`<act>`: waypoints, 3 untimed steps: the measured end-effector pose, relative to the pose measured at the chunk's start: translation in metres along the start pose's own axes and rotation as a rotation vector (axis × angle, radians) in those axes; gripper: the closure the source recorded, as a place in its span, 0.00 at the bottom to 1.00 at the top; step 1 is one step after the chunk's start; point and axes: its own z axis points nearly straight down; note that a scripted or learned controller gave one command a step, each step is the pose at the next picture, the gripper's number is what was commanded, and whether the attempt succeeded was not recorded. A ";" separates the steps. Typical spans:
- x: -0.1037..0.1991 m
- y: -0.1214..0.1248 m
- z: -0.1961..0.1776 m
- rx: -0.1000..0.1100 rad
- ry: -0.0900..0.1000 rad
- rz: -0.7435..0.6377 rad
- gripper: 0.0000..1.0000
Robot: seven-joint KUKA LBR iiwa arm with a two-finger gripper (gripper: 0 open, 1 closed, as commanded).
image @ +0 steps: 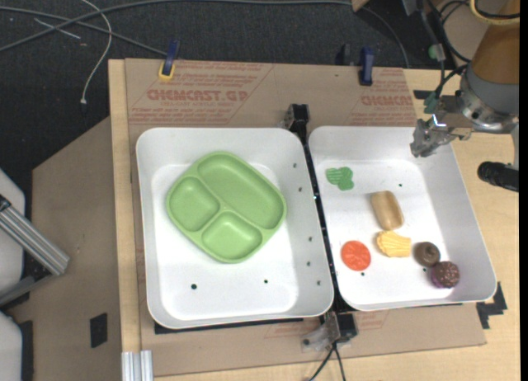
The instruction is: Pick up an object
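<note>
The right bin (pixel 462 206) holds several small toy foods: a green leafy piece (pixel 339 177), a tan bread roll (pixel 386 209), a red-orange round slice (pixel 355 256), a yellow corn-like piece (pixel 394 245), a brown doughnut (pixel 426 253) and a dark red berry (pixel 445 274). My gripper (pixel 425 142) hangs over the bin's far right corner, well away from all of them, with nothing visible between its fingers. The bread roll is the nearest item, down and to the left of it.
The left bin (pixel 157 206) carries a green three-compartment plate (pixel 226 205). A black divider clamp (pixel 297 115) sits between the bins at the far side. Blue clamps (pixel 171 59) (pixel 366 66) pin the cardboard base. Cables lie on the dark floor beyond.
</note>
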 end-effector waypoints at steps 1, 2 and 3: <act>0.049 -0.010 -0.009 0.006 0.004 -0.005 1.00; 0.106 -0.020 0.000 0.008 0.003 -0.004 1.00; 0.157 -0.026 0.009 0.008 0.003 -0.004 1.00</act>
